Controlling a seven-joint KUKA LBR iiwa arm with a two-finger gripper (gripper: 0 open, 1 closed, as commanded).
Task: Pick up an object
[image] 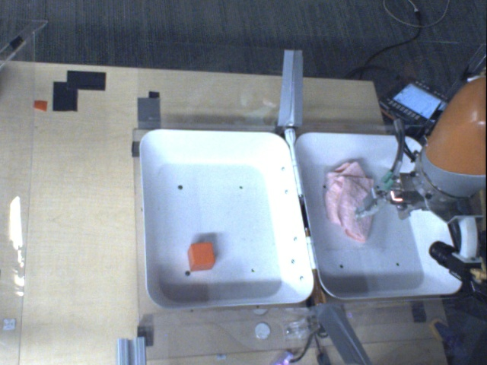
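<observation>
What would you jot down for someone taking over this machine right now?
Pincer: low in the right bin, its tip at the right edge of the pink cloth. Too small to tell whether it has a grip.
Cloth: crumpled, lying in the left half of the right bin.
Orange block: sitting in the left bin, near the front, untouched.
Done: the arm has reached the cloth.
Left: get a firm hold and lift something clear of a bin. Nothing looks lifted yet.

The arm [456, 139] reaches in from the right, its end effector [373, 204] lowered.
</observation>
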